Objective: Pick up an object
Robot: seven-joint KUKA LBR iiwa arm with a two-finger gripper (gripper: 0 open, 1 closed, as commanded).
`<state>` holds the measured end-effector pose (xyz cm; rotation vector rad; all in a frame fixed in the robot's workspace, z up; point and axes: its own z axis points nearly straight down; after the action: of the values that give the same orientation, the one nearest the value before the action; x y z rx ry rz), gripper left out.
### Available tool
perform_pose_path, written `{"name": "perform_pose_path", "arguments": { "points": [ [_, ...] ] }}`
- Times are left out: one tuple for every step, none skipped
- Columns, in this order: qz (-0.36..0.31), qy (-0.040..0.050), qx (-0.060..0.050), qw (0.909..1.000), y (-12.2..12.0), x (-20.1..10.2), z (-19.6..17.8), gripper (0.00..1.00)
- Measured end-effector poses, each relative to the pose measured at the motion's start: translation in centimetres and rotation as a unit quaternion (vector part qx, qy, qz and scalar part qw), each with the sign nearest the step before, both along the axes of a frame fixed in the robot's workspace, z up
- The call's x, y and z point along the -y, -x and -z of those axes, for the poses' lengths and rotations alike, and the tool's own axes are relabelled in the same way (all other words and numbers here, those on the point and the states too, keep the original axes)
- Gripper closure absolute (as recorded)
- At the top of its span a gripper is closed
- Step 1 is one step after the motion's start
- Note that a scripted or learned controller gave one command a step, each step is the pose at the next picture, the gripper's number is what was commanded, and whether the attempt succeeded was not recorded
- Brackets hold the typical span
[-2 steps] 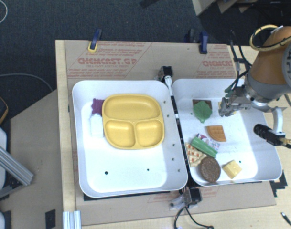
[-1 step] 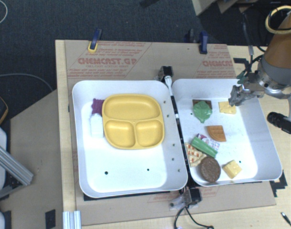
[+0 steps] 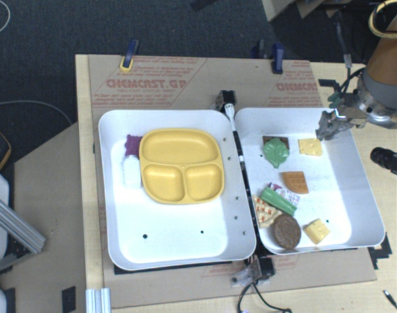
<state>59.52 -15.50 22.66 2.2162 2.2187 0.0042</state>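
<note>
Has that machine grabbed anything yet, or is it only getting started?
It looks early. Nothing appears lifted: the toy foods, such as the green leafy piece, the yellow cheese square and the brown cookie, lie in the right bin. The claw sits above that bin's upper edge, near the cheese square. The whole grab is left: come down, close, lift.

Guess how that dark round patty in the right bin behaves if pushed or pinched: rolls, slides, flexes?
The patty lies flat, so it likely slides rather than rolls. It looks like toy food, so probably stiff and light. It touches the waffle piece and sits by the bin wall, so a push may drag its neighbour.
</note>
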Motion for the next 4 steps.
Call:
{"name": "perform_pose_path", "arguments": {
  "points": [
    [-0.003,-0.0027,-0.004,1.0000,0.9,-6.2,-0.4,1.00],
    [-0.002,-0.0027,-0.004,1.0000,1.6,-10.8,-0.7,1.00],
    [-0.003,-0.0026,-0.005,1.0000,2.1,-16.6,0.7,1.00],
    [-0.001,-0.0012,-0.002,1.0000,1.2,-18.7,1.2,1.00]
  ]
}}
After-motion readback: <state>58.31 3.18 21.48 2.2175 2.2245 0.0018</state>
